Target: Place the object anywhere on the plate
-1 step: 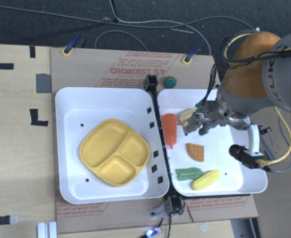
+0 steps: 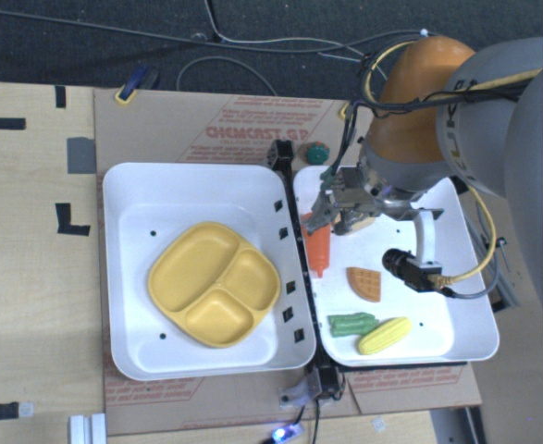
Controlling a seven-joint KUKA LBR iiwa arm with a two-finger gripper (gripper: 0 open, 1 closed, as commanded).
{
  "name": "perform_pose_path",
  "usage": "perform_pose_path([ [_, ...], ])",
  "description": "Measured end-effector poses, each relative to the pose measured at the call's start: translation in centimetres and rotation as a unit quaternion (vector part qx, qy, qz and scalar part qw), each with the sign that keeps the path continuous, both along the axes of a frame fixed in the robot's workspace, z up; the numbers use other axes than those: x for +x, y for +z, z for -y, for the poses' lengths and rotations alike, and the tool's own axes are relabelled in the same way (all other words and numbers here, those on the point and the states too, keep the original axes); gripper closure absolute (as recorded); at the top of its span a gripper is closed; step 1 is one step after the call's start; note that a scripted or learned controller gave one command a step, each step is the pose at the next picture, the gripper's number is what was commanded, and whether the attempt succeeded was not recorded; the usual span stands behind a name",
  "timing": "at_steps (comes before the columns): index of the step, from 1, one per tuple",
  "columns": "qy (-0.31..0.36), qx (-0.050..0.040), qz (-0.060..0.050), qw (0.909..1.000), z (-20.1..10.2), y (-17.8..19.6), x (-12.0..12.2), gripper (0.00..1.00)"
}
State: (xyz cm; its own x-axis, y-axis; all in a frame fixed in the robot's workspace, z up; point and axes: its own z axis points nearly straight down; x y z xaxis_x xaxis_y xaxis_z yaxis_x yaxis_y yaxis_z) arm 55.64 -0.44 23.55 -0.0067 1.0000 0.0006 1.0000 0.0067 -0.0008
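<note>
One yellow three-compartment plastic plate (image 2: 214, 283) lower left; four toy foods right: orange carrot (image 2: 318, 251) under claw (image 2: 331, 213), grip unclear.

A yellow plate (image 2: 215, 283) with three sections lies flat and bare in the left white bin (image 2: 123, 248), and an orange carrot toy (image 2: 318, 251) lies in the right bin (image 2: 465, 331), close against its left wall.
</note>
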Motion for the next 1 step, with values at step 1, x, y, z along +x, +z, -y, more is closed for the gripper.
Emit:
perform_pose_path([
  [1,0.0,-0.0002,0.0,1.0,-5.22,-0.61,3.01,1.0],
])
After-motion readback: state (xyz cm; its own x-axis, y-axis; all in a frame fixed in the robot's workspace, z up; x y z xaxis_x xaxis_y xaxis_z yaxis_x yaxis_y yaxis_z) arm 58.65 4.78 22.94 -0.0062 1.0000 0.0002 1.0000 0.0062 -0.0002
